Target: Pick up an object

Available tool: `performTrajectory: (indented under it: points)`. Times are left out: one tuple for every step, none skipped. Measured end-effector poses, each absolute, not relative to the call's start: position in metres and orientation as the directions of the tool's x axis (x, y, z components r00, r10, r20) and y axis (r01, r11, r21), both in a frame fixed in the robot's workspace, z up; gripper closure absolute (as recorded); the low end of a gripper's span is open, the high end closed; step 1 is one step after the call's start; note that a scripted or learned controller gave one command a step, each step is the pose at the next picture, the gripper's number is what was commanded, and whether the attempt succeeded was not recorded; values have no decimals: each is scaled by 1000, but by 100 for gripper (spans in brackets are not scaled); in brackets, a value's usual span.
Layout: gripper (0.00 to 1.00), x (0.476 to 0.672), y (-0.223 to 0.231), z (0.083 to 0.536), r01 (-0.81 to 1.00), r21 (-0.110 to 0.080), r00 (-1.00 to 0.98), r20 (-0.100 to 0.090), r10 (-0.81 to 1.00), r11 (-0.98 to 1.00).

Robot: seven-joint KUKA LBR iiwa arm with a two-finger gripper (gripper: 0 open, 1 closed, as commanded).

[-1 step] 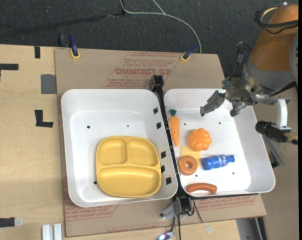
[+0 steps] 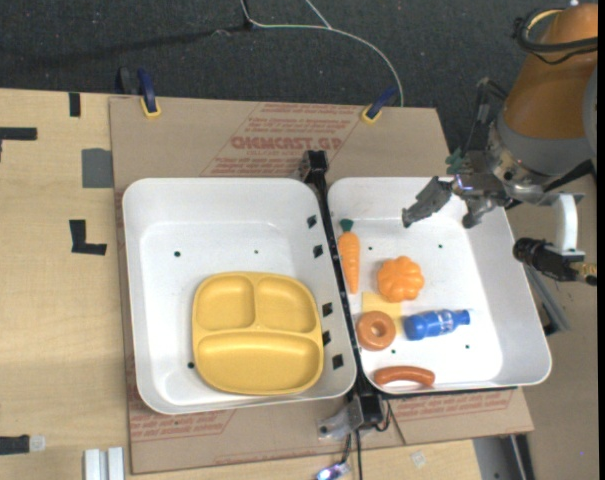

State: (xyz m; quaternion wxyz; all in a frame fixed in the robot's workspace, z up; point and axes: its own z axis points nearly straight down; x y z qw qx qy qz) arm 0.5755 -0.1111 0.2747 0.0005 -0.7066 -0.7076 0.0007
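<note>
The gripper [image 2: 448,204] hangs over the far part of the right bin [image 2: 502,268], its 2 dark fingers [image 2: 422,208] spread wide apart with nothing between them. Taking the orange toy pumpkin [image 2: 400,278] as the marker: it sits near the middle of that bin, below the gripper and well apart from it. A toy carrot [image 2: 349,256] lies just left of the pumpkin, along the bin's left wall. A blue bottle [image 2: 435,323] lies on its side just in front of the pumpkin, and a brown donut [image 2: 375,330] rests to the pumpkin's front-left, beside the bottle. A reddish sausage [image 2: 403,376] lies farther forward, near the front rim. Left of the pumpkin, the other bin [image 2: 152,218] holds a yellow divided plate [image 2: 258,331].
</note>
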Motion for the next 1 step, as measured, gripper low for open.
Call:
performTrajectory:
  points:
    - [0,567,-115,226,1000,-6,0,0,1000,0]
